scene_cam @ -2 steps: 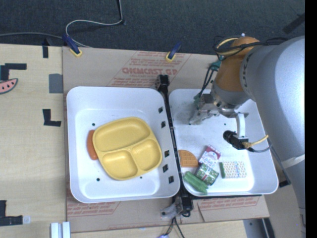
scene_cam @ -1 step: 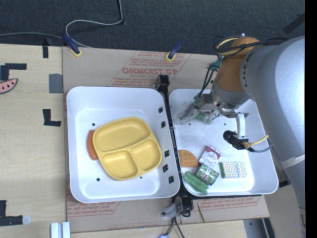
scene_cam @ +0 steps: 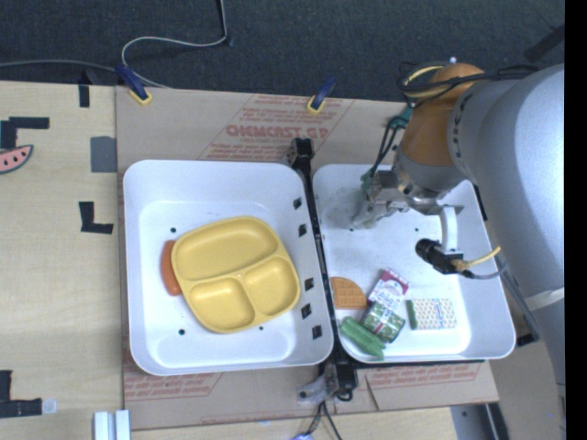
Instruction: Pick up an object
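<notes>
Over right bin's far half: tool [scene_cam: 371, 211] down near the floor, finger state unreadable.
Snack packet [scene_cam: 386, 306], cracker pack [scene_cam: 432, 313], green pod [scene_cam: 363, 335] lie toward the near rim.

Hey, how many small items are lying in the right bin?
4, all near its front: a waffle, a green vegetable, a carton, and a small packet. The arm may hide more.

Yellow tray [scene_cam: 235, 273] smooth matt plastic; bins [scene_cam: 147, 246] white plastic; bench [scene_cam: 55, 273] pale wood.
</notes>
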Robot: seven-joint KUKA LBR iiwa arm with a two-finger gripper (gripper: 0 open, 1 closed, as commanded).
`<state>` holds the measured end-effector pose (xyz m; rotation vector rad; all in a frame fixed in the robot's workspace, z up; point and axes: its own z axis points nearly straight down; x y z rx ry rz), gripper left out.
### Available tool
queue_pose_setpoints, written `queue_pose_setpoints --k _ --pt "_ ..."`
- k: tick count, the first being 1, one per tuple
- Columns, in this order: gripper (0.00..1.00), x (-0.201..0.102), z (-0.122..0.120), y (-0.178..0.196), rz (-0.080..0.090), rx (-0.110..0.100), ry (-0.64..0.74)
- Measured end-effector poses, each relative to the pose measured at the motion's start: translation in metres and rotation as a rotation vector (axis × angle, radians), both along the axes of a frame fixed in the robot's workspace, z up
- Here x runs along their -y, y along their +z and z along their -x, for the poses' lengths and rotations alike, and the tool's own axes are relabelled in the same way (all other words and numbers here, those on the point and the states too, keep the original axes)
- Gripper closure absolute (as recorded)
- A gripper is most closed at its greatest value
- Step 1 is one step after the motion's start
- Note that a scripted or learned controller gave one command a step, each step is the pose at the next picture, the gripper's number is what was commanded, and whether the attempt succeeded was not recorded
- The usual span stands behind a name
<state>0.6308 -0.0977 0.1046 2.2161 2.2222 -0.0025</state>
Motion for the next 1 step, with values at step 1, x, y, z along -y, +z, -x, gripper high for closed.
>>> queue_pose_setpoints --k 1 --pt "0.0 0.0002 0.0 0.0 0.001 0.0 0.0"
